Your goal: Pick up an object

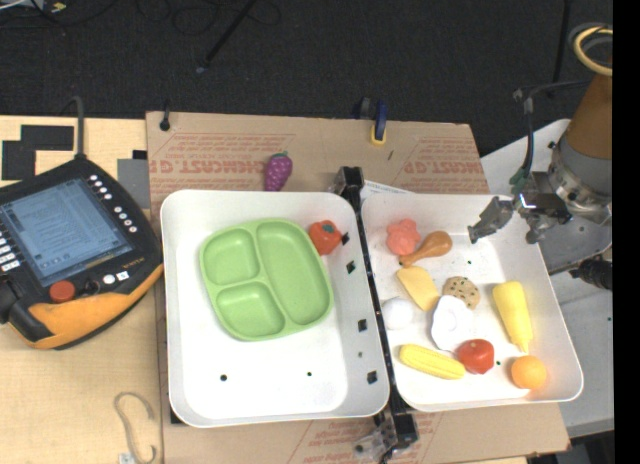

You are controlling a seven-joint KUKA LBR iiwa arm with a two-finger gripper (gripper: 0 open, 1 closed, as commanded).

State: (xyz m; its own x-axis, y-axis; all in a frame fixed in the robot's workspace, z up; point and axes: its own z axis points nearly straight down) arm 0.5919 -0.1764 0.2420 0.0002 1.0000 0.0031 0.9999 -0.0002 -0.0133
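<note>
The arm [585, 142] is reaching in from the right, and its gripper [510, 217] is hanging over the upper right part of the right bin [560, 297], fingers [490, 222] standing apart with nothing between them. Below it the right bin is sitting full of toy food. A pink lumpy piece [402, 236] is lying near the top left of that bin, touching a tan drumstick [432, 246] that is angling toward the gripper. Just under them a pale yellow wedge [418, 287] is tilting, and beside it a round speckled cookie [461, 291] is resting on the edge of a white egg shape [452, 324]. A yellow corn cob [513, 314] is lying lengthwise near the right wall. Along the bottom a yellow banana [431, 361] is touching a red tomato [477, 355], and an orange ball [528, 373] is sitting in the lower right corner. In the left bin [200, 372] a green divided plate [266, 278] is lying tilted, with a red strawberry [324, 237] at its upper right corner. A purple grape bunch [278, 170] is resting on the cardboard [430, 157] behind the bins, and a teach pendant [70, 242] is sitting well to the left
</note>
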